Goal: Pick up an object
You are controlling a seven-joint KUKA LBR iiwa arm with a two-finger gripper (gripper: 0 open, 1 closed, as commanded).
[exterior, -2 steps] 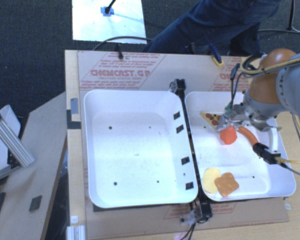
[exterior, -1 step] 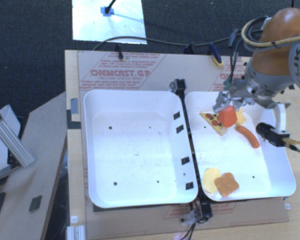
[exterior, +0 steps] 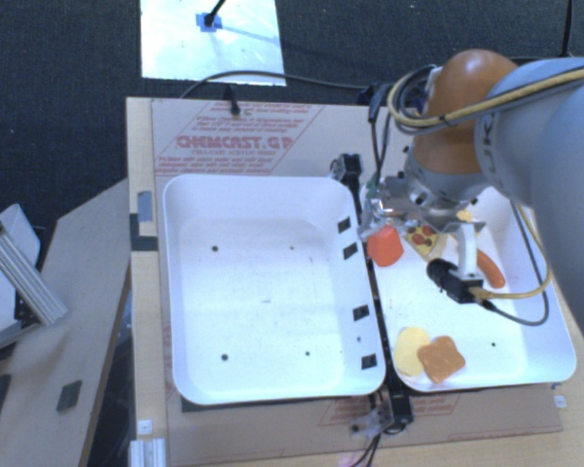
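The shallow white left bin (exterior: pixel 263 290) has a bare floor, with lots of room to reach down. The shallow white right bin (exterior: pixel 526 348) is tighter. The big grey arm with an orange band (exterior: pixel 467 95) hangs over its back part. Under it lie a round orange-red toy (exterior: pixel 384 248) and a long orange stick toy (exterior: pixel 490 269). A round yellow piece (exterior: pixel 411 344) touches a brown toast-shaped piece (exterior: pixel 442 359) at the front left. The front right floor is open.

I see the pale wooden bench (exterior: pixel 90 290) carrying a brown sheet with red print (exterior: pixel 238 142). On this sheet the left white bin (exterior: pixel 263 305) and the right white bin (exterior: pixel 528 346) stand side by side, very close together.
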